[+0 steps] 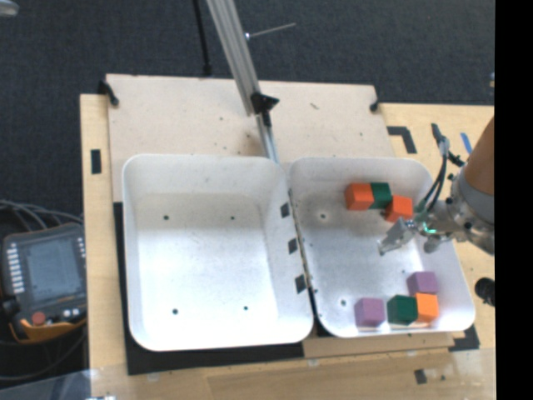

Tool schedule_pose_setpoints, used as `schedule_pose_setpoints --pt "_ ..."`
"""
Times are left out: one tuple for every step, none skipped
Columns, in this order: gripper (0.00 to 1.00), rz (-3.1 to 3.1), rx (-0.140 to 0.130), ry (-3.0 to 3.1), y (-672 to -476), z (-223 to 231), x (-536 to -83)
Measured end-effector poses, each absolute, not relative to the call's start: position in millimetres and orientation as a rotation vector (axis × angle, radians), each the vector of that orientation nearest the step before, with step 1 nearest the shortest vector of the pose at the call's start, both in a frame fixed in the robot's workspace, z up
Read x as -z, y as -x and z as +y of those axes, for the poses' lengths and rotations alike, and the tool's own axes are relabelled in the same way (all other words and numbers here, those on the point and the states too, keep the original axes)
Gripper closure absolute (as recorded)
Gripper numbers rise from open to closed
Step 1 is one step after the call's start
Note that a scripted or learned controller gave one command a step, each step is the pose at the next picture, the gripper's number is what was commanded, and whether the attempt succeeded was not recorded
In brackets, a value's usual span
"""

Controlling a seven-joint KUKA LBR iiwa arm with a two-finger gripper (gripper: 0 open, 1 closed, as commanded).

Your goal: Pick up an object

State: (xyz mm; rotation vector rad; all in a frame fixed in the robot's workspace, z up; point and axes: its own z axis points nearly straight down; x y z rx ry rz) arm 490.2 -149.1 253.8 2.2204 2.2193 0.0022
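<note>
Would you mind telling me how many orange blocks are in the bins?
3, all in the right bin. One orange block sits at the far side beside a green block, another just next to the hand, and a third at the near edge. The hand may hide more.

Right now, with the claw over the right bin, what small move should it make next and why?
Probably a short shift toward the upper cluster, then down. The claw hangs just below the small orange block, with nothing seen between its fingers. That block, beside the green block, looks the closest target.
</note>
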Motion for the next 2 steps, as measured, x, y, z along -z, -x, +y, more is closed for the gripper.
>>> schedule_pose_setpoints --pt "0.0 2.221 0.005 -2.225 -493.1 -160.0 -202.7" --pt "0.0 2.222 0.006 -2.226 -492.7 -169.3 -143.2"
